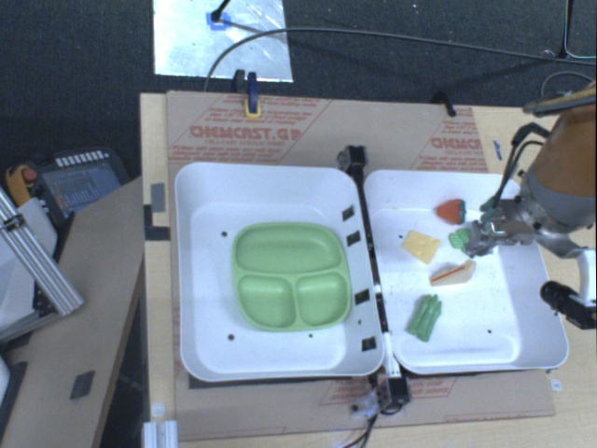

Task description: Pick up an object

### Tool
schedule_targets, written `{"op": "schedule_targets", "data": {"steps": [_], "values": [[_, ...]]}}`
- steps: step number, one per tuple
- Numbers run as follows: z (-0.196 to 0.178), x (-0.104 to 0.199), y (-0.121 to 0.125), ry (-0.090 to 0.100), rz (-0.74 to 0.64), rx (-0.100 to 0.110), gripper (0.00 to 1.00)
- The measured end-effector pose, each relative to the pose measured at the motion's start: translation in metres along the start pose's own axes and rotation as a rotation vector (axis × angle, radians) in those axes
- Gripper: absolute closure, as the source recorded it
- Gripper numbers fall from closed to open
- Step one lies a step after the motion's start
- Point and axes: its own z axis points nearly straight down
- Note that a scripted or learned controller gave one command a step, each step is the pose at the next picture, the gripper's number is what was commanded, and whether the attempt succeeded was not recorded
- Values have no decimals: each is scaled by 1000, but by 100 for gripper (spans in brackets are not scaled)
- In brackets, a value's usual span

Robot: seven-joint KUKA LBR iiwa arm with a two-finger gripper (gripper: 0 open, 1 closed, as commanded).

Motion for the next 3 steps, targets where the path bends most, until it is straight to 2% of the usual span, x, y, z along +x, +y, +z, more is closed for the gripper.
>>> {"op": "schedule_targets", "data": {"steps": [1, 3], "values": [[-11, 57, 9, 3, -7, 1, 100], [4, 153, 26, 3, -5, 4, 100]]}}
